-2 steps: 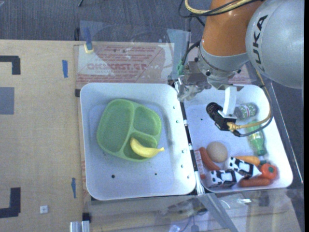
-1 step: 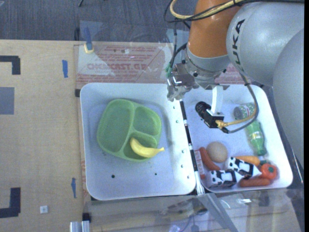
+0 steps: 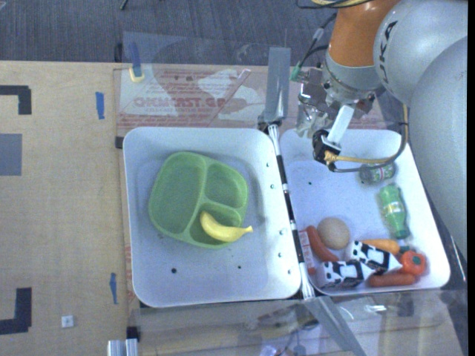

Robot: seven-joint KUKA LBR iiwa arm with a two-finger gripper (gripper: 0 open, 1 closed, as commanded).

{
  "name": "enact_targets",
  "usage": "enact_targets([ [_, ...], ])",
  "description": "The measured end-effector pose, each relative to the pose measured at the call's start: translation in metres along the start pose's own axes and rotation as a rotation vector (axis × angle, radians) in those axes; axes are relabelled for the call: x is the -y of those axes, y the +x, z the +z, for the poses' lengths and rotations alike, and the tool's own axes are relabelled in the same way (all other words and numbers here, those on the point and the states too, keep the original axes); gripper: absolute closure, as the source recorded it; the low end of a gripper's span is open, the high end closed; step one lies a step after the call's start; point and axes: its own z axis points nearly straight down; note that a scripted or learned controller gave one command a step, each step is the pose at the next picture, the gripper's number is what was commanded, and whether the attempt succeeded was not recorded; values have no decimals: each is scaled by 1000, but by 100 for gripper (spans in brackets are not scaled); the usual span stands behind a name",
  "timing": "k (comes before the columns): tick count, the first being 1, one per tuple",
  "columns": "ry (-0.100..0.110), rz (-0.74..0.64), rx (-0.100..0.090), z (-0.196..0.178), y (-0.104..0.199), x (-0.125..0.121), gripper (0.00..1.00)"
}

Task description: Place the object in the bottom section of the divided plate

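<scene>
Two shallow white bins stand side by side on the desk (image 3: 59,199), and they seem to divide the work: the left bin (image 3: 193,277) keeps the green divided plate (image 3: 178,195), while the right bin (image 3: 330,188) keeps the loose things for picking. The yellow banana (image 3: 223,231) lies in the bottom section of the plate, with its right tip reaching over the rim of the plate, so by judgement the placing is already done or nearly done. At the near end of the right bin a brown egg (image 3: 334,233), a red sausage (image 3: 319,245), a black-and-white cow toy (image 3: 358,264) and a carrot (image 3: 407,261) lie close together, some touching. A green bottle (image 3: 392,211) lies beside them at the right wall. The tool (image 3: 310,124) hangs over the far left corner of the right bin, well apart from the banana and from the heap. It seems to touch none of these things, and nothing is seen held in it. Whether the tool is open or closed cannot be told from this slanted view.
</scene>
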Motion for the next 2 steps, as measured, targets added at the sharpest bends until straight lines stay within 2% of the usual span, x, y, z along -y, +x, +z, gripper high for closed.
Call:
enact_targets([
  [1,0,-71,0,-210,-26,-9,100],
  [2,0,277,1,-209,-77,-20,100],
])
